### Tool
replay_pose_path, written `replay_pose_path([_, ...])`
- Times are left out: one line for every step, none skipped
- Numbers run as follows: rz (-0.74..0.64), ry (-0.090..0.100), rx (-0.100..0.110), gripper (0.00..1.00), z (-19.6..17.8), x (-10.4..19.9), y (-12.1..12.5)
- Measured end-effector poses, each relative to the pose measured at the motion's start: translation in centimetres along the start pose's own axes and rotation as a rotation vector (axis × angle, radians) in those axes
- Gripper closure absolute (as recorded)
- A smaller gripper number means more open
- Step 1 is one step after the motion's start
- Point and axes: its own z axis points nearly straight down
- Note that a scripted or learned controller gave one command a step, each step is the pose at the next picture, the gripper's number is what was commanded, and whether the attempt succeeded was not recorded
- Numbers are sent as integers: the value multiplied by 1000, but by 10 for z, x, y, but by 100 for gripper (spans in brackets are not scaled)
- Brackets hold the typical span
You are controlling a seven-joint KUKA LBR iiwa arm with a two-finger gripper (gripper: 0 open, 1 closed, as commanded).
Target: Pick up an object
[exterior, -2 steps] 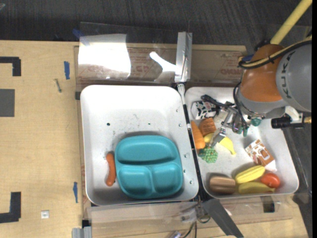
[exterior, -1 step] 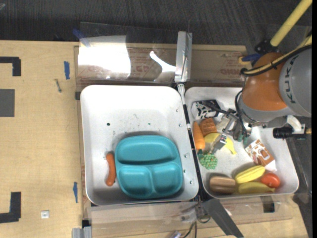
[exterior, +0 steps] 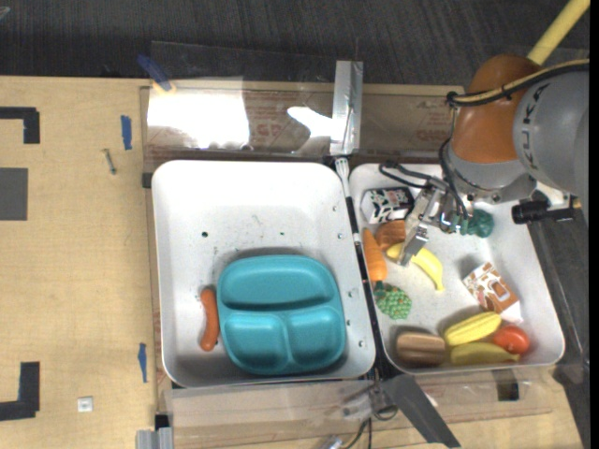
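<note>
My gripper (exterior: 412,247) hangs low in the right bin (exterior: 538,279), at the upper end of a small yellow banana (exterior: 430,267). An orange carrot (exterior: 374,256) lies just left of it, against the bin's left wall. A black and white packet (exterior: 387,201) sits behind the gripper and a teal toy (exterior: 481,223) to its right. Nothing is visibly held.
The right bin also holds a green bumpy piece (exterior: 393,301), a brown bun (exterior: 420,346), a yellow corn-like item (exterior: 473,327), a red tomato (exterior: 511,340) and a snack packet (exterior: 490,286). In the left bin (exterior: 187,204) lie a teal divided tray (exterior: 281,314) and an orange sausage (exterior: 209,318).
</note>
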Motion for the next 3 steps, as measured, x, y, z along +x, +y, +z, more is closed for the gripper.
replay_pose_path([-5, -18, -2, 100, -13, -3, 1])
replay_pose_path([155, -84, -39, 100, -100, 14, 52])
replay_pose_path([276, -76, -42, 100, -128, 32, 95])
